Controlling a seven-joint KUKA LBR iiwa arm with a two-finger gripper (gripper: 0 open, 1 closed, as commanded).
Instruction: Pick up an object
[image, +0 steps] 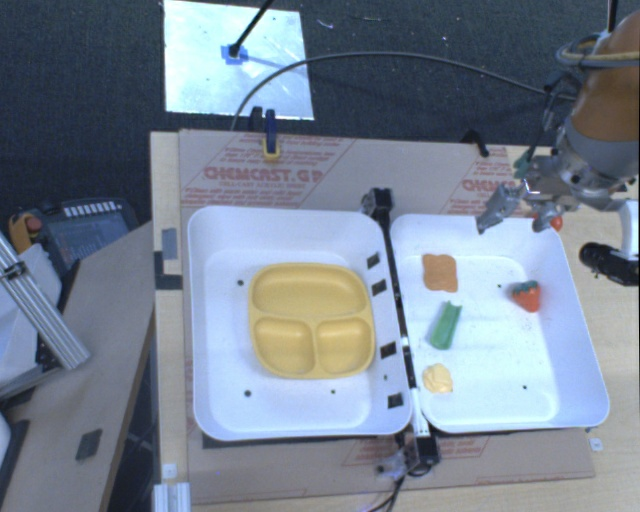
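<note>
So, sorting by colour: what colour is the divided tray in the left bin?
Yellow. The divided tray shows clearly in the camera view, inside the left bin.

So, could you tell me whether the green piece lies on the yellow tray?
No, the green piece lies in the right bin, while the yellow tray sits in the left bin.

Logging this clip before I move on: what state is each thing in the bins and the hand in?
hand: open, above the right bin's far rim, holding nothing
yellow tray: flat in left bin
orange piece: lying in right bin
green piece: lying, slanted
yellow piece: lying
red piece: lying, near right wall
</note>
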